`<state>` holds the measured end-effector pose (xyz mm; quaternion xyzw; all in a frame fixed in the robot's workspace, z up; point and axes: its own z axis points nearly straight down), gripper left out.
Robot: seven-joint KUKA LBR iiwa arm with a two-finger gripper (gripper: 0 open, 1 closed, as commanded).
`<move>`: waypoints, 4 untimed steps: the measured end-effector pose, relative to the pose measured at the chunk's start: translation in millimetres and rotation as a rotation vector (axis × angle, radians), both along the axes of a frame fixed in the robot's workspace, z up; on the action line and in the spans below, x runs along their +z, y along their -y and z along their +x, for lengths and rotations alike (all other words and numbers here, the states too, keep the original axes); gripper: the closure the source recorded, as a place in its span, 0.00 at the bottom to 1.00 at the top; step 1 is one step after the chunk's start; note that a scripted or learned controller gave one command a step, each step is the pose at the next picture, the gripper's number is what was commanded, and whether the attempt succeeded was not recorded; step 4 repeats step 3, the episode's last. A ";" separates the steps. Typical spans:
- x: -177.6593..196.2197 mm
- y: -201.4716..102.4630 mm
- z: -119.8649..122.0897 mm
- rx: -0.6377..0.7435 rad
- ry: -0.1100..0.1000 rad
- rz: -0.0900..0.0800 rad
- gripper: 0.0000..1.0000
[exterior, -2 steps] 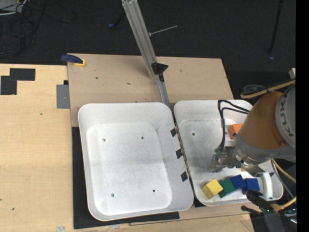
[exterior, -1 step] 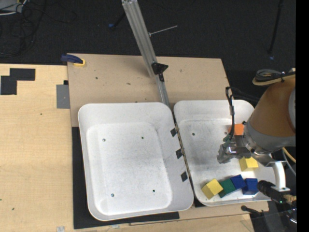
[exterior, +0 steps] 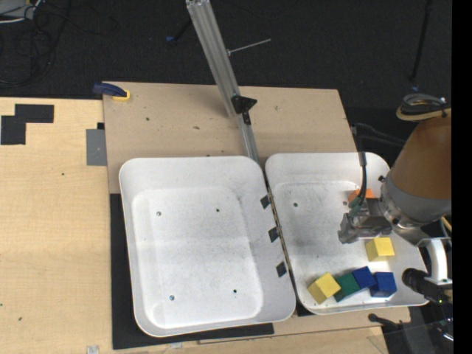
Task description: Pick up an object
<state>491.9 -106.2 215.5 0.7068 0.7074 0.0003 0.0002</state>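
Arm [exterior: 420, 175] enters from the right, orange band over a grey wrist, reaching down into the right bin [exterior: 317, 175]. The tool [exterior: 354, 227] sits low over the bin floor, right of centre. Fingers are too dark and small to read: cannot tell whether the tool is wide, narrow or holding anything. A small orange and green patch shows just above it at the wrist; what it is I cannot tell.

Blocks are all in the right bin, in its near-right part:
- yellow block [exterior: 381, 248], just right of and slightly below the tool, close to it; contact cannot be judged.
- second yellow block [exterior: 323, 287], near the front wall, tilted.
- green block [exterior: 346, 286], touching the second yellow block on its right.
- two blue blocks [exterior: 374, 280], side by side, just right of the green one.

Left bin [exterior: 147, 175] sits beside the right bin, the walls meeting at black clips [exterior: 273, 234].

Worktop [exterior: 295, 116] behind the bins is bare brown board. A slanted aluminium rail [exterior: 214, 50] rises from it behind the seam between the bins. A blue and yellow clamp [exterior: 112, 91] is at the far-left corner.
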 end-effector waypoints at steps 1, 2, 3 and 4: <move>-6.6 -47.9 3.2 0.003 -0.004 0.003 1.00; -10.5 -103.5 12.8 0.004 -0.005 0.003 1.00; 6.4 -157.0 10.3 0.005 -0.003 0.002 1.00; 6.4 -157.0 10.3 0.005 -0.003 0.002 1.00</move>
